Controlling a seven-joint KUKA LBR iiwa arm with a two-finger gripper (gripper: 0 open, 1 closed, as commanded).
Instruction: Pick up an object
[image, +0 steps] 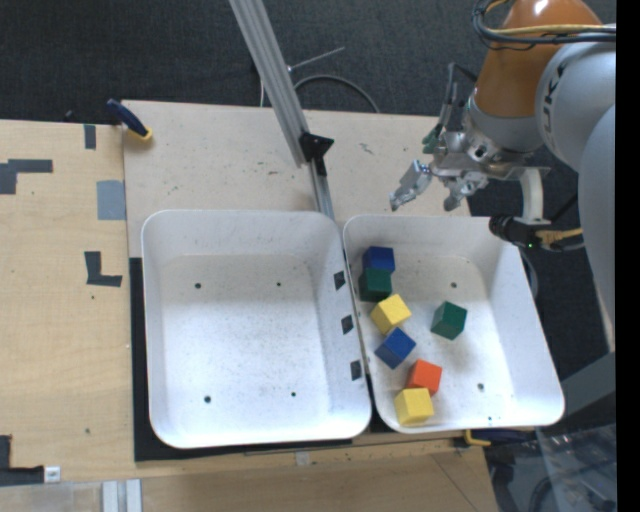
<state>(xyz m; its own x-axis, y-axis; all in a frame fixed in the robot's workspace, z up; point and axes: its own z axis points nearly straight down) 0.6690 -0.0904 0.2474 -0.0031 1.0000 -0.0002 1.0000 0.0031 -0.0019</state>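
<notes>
Gripper (428, 196): above far rim of rt bin (520, 300), fingers apart, nothing between. Rt bin: 7 cubes. Left bin (160, 300) alongside.

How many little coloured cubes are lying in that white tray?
7, all in the right-hand shallow white bin: blue cube atop dark green, yellow, blue, green, orange, yellow. None seems hidden.
</notes>
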